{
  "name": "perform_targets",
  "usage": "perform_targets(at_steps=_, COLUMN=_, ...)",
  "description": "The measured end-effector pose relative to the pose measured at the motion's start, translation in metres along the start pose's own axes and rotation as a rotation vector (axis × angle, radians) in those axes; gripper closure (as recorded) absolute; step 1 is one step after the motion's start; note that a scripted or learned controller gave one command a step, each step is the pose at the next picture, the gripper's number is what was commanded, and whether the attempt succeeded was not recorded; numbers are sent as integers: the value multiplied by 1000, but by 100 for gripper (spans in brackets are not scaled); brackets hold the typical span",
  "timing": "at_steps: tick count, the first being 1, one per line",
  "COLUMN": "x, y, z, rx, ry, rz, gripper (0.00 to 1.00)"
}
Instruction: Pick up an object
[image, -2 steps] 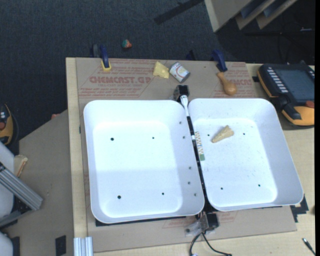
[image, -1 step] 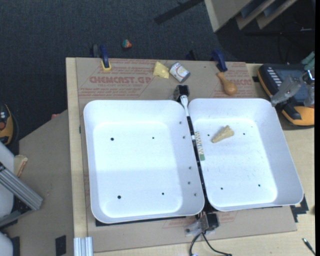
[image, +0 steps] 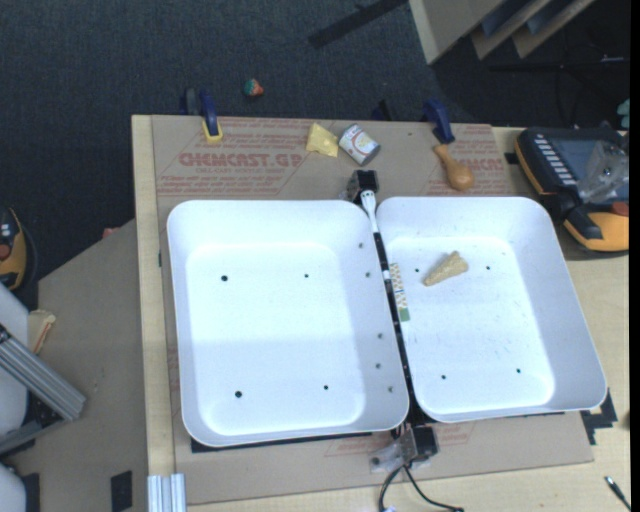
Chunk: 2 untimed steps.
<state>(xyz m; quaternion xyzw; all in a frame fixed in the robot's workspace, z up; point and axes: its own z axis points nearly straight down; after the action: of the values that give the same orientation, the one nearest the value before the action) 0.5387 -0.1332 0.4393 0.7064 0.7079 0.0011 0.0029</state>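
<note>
Tan wedge-shaped object (image: 444, 269), pale and tapered like a small cone, lies on its side in the upper middle of the right white bin (image: 560, 300), near the black divider strip (image: 385, 290) yet apart from it; looks light and stiff, maybe a little crumbly; best taken across the narrow waist, fingers square to its long axis; could skid on the smooth bin floor; state of the gripper: cannot tell; left white bin (image: 190, 300) beside it.

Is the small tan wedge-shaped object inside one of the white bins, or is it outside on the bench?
Inside. The small tan wedge-shaped object lies flat on the floor of the right white bin, in its upper middle part, apart from the walls.
</note>
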Motion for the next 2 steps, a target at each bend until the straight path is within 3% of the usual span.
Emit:
perform_targets(at_steps=1, x=-97, y=-14, z=-103, rx=-8, ry=-8, rz=12, gripper=100)
perform_targets(at_steps=2, x=12, y=31, z=-37, rx=11, ry=7, rz=-10, gripper=100)
